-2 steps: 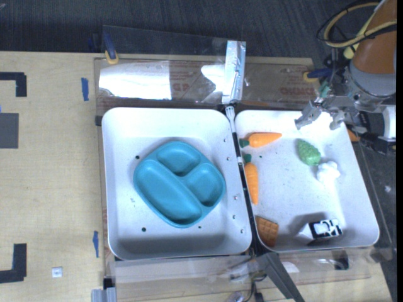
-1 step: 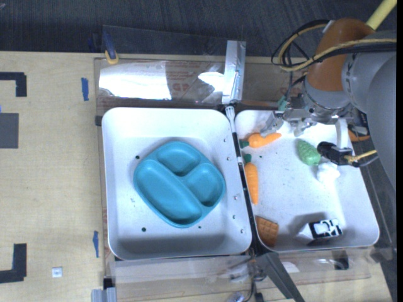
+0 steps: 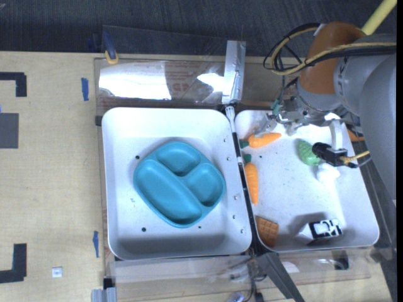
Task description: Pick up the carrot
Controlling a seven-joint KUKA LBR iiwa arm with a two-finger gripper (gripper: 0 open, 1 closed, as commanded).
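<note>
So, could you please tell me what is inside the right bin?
The right bin holds two carrots, a waffle, a green item and a black-and-white item. The arm covers its far right corner.

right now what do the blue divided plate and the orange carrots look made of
Blue three-compartment plate: likely moulded plastic, smooth matte, one even colour with rounded edges. Two orange carrots: probably toy plastic or rubber, uniform colour; too small to confirm.

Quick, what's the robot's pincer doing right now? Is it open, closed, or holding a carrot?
Pincer: up at the back of the right bin, beside a carrot; open or closed cannot be told.
</note>
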